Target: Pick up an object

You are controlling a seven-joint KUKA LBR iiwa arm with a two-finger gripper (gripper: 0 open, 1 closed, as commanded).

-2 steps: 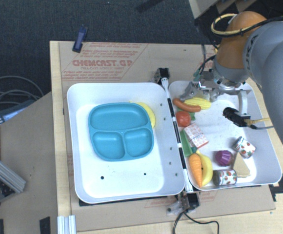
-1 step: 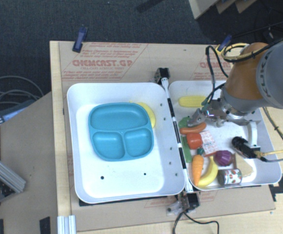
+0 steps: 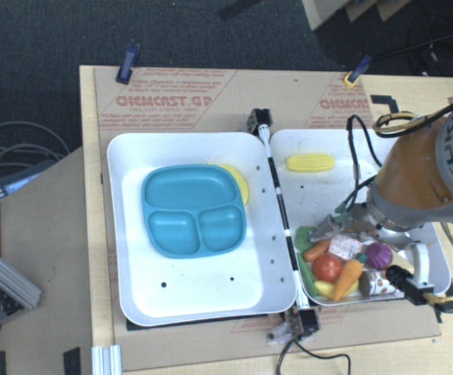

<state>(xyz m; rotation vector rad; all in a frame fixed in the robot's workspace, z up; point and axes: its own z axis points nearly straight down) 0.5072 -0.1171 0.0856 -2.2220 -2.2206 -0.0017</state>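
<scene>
You had 2 white bins on the bench, side by side. In the left bin (image 3: pixel 125 209) a blue tray (image 3: pixel 194 209) with 3 compartments lay flat, and a yellow thing (image 3: pixel 240 180) showed partly from under its far right edge; what it was, I could not tell.

In the right bin (image 3: pixel 320 143) a yellow corn cob (image 3: pixel 310 162) lay alone near the far wall, well apart from the other things. The other things were crowded in the near part of that bin: a red tomato (image 3: pixel 327 267), an orange carrot (image 3: pixel 349 275) lying at a slant just beside it, a purple object (image 3: pixel 379 254) near the carrot's upper end, and a small white and pink packet (image 3: pixel 344 248) just above the tomato. A yellow piece (image 3: pixel 324 289) lay at the near rim under the tomato.

The arm (image 3: pixel 422 174) reached in from the right, and its gripper (image 3: pixel 357 226) was low over this pile, just above the packet and the purple object. You could not see from this view whether the fingers were apart or together, and no object was visible between them. All the objects lay in the bins.
</scene>
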